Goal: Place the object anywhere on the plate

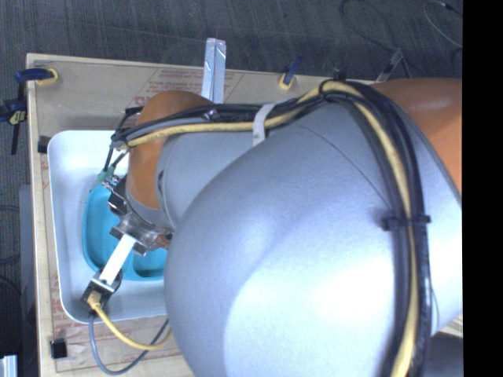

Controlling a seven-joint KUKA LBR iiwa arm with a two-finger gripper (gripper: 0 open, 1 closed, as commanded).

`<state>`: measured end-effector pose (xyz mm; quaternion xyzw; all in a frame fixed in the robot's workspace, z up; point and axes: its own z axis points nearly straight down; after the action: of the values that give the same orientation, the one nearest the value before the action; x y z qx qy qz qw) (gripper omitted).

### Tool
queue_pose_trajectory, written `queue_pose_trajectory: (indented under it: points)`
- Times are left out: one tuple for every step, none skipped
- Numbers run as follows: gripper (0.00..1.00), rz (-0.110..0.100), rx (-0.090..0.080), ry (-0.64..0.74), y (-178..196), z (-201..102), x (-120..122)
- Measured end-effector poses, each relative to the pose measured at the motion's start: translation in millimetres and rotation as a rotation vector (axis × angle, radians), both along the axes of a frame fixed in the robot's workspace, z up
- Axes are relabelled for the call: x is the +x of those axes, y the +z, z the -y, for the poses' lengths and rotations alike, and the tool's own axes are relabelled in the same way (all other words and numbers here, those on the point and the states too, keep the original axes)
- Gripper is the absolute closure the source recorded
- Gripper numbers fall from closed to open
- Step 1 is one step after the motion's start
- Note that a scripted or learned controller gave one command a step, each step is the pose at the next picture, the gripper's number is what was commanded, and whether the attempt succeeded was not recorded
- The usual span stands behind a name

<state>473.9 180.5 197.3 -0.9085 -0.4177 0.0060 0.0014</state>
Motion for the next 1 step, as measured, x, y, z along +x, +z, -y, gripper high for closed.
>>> queue_pose_trajectory:
  points:
    - [1.00, 0.004, -0.003, -0.301, 28.4, -25.8, 0.7]
